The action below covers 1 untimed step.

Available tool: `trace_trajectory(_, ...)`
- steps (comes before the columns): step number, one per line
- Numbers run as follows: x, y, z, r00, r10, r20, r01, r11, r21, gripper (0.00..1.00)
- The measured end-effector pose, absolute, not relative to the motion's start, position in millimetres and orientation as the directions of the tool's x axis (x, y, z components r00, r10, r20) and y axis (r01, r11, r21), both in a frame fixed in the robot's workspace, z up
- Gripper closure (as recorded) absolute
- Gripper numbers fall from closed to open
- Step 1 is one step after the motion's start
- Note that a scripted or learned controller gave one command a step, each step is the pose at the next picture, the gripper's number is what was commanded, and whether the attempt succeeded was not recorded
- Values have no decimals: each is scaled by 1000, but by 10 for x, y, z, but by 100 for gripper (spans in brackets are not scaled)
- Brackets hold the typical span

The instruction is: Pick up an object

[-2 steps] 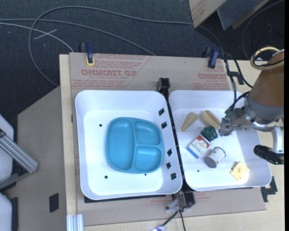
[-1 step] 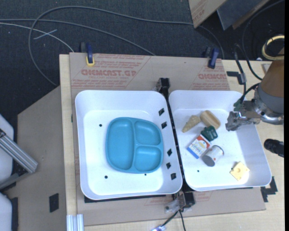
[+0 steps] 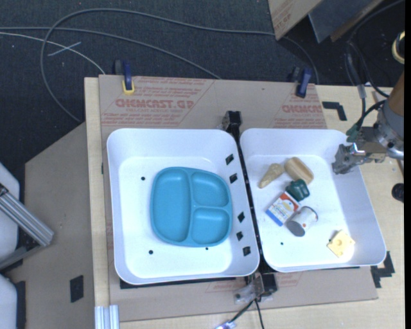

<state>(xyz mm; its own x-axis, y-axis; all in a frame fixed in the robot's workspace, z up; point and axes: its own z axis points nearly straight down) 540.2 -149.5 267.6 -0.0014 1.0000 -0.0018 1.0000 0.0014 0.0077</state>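
The right bin (image 3: 359, 193) holds a cluster of small objects. A tan bread-like piece (image 3: 298, 169) and a tan cone-shaped piece (image 3: 270, 175) lie at the top. Below them sit a dark green object (image 3: 297, 189), a red, white and blue carton (image 3: 281, 209) and a grey can (image 3: 301, 221) on its side. A yellow wedge (image 3: 340, 244) lies apart at the lower right. My gripper (image 3: 343, 159) hangs over the bin's upper right edge, right of the bread-like piece, with nothing seen in it.
The left bin (image 3: 122, 193) holds a blue divided plate (image 3: 191, 206). A row of black clips (image 3: 236, 196) runs along the seam between the bins. Cables (image 3: 77, 38) lie on the dark floor behind the bench, and a cardboard box (image 3: 289, 16) stands at the back.
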Motion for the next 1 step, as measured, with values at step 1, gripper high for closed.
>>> trace_trajectory(1,5251,-912,2611,-5,1000,3,1000,5,-3,100)
